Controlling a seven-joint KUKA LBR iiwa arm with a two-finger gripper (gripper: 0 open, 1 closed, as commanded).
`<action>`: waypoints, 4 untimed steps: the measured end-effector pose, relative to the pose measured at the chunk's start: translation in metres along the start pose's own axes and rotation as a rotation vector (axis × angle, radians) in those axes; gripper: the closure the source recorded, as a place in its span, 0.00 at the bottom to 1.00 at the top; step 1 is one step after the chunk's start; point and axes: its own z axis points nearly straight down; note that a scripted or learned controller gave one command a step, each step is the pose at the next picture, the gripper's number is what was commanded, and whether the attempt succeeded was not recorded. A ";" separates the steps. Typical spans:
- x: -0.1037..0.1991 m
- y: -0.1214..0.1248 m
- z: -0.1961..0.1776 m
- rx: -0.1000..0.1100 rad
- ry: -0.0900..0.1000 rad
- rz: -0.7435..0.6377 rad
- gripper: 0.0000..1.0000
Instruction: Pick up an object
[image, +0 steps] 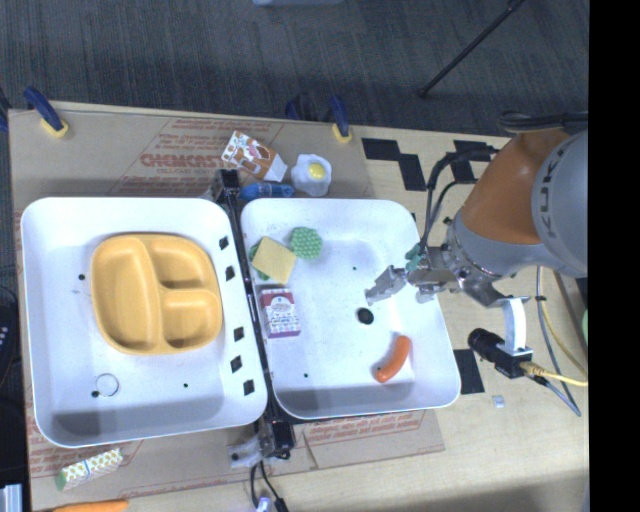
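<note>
- Camera view: the orange sausage (393, 358) is lying near the front right corner of the right bin (330, 400), just below the gripper (385, 287) and apart from it.
- The gripper is hovering over the right bin's right half, gripping nothing visible; how wide its fingers are standing I cannot tell.
- Bare white floor is stretching between the sausage and the red carton (279, 311) to its left.

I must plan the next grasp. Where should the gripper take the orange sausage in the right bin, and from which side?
Probably at the middle of the orange sausage, coming from above, fingers across its narrow width. It lies flat, slightly curved, slanting, apart from the right bin wall, with room on both sides.
</note>
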 end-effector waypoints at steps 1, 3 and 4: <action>-0.013 -0.030 0.104 -0.001 0.000 -0.347 0.00; -0.013 -0.030 0.094 0.000 0.001 -0.351 0.00; 0.007 -0.048 0.104 0.000 0.000 -0.846 0.00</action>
